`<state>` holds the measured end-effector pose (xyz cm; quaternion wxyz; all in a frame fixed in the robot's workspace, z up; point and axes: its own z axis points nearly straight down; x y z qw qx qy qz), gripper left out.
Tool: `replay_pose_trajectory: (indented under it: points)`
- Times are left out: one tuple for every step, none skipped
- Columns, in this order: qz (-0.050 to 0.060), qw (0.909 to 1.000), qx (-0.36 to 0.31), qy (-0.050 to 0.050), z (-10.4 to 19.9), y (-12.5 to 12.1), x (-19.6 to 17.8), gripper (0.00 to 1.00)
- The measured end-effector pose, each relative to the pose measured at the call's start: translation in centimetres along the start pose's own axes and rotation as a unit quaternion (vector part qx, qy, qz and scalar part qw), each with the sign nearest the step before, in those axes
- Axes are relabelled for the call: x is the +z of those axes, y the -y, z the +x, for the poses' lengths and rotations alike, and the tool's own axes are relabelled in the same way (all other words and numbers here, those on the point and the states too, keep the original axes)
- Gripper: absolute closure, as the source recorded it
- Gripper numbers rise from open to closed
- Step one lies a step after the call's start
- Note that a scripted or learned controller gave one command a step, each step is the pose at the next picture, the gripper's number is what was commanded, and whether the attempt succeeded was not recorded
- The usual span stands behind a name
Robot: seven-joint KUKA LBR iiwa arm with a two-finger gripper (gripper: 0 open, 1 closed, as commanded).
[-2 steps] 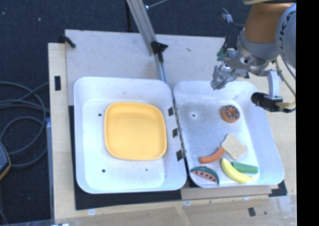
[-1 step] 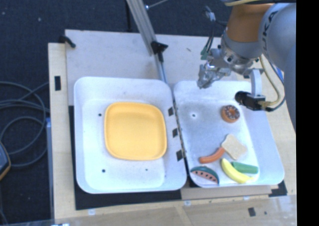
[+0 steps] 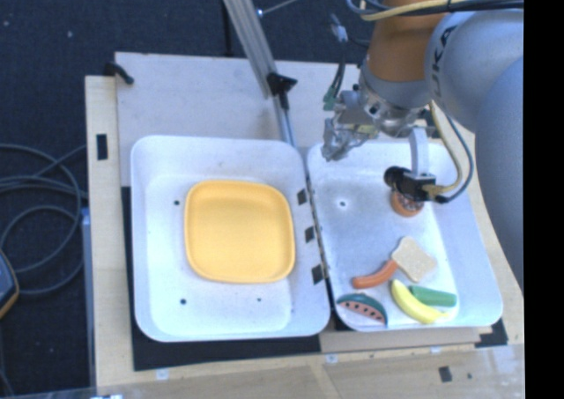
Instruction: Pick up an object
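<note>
over the right bin's (image 3: 458, 239) far corner the gripper (image 3: 337, 144) hangs, its state unclear; the toys (image 3: 401, 283) lie well toward the near edge.

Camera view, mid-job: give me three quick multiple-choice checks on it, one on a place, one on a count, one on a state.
1. Where does the yellow plate lie?
A. In the left bin
B. In the right bin
C. On the bench outside both bins

2. How many bins are on the bench?
A. One
B. Two
C. Three

3. How does the gripper stand relative to the toy food?
A. Touching the banana
B. Resting on the yellow plate
C. Over the right bin's far corner, apart from the food

Answers: 1 A, the plate sits on the left bin floor. 2 B, two white bins lie side by side. 3 C, the banana and its neighbours lie at the right bin's near end.
</note>
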<state>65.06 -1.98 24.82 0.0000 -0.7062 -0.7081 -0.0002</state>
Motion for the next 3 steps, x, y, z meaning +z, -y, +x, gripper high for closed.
replay_pose_trajectory:
  points:
    - [0.000, 1.0000, 0.000, 0.000, 4.7, -0.5, -0.7, 1.00]
    - [0.000, 1.0000, -0.001, 0.000, 10.7, -1.2, -0.6, 1.00]
    - [0.000, 1.0000, 0.001, 0.000, 10.4, -1.2, -0.7, 0.00]
